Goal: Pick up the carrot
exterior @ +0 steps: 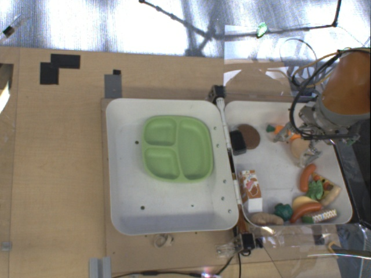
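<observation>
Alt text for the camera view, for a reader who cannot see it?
A grey arm with an orange band reaches over the right white bin of toy food, near a small carrot. The left bin holds a green divided plate.

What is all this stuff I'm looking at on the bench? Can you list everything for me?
Bins: 2, white; left bin and right bin, side by side.
Divided plate: 1, green; middle of the left bin.
Carrot: 1, orange with green top; upper part of the right bin, by the arm.
Round disc: 1, brown; upper left of the right bin.
Small carton: 1, white and orange; left side of the right bin.
Toy foods: a heap, mixed colours; lower right corner of the right bin.
Arm: 1, grey with orange band; over the right bin's upper right.
Gripper: 1; near the carrot.
</observation>
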Robot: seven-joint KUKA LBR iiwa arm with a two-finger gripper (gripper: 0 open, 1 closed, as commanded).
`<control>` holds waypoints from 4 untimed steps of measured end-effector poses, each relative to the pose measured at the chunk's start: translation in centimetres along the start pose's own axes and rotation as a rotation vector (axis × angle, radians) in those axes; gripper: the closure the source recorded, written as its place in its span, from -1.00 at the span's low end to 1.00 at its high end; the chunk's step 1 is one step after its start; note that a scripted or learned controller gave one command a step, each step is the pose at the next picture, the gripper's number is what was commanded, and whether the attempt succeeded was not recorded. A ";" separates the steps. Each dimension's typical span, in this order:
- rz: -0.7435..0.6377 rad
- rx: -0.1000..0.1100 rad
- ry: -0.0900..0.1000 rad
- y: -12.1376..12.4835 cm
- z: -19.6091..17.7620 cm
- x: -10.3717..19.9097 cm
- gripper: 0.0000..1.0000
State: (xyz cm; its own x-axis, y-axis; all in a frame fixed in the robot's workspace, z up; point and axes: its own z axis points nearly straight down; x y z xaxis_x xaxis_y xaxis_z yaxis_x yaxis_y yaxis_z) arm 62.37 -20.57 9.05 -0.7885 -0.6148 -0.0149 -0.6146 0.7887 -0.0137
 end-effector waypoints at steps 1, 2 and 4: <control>0.004 0.008 -0.013 -0.2 -1.5 -0.5 1.00; 0.004 0.006 -0.012 -0.1 -1.4 -0.5 -1.00; 0.007 0.014 -0.024 -0.3 -2.8 -0.9 -1.00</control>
State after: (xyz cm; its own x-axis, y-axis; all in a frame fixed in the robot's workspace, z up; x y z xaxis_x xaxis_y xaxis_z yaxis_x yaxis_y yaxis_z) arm 63.21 -20.22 11.90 -0.7920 -0.6092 -0.0393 -0.6086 0.7930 -0.0275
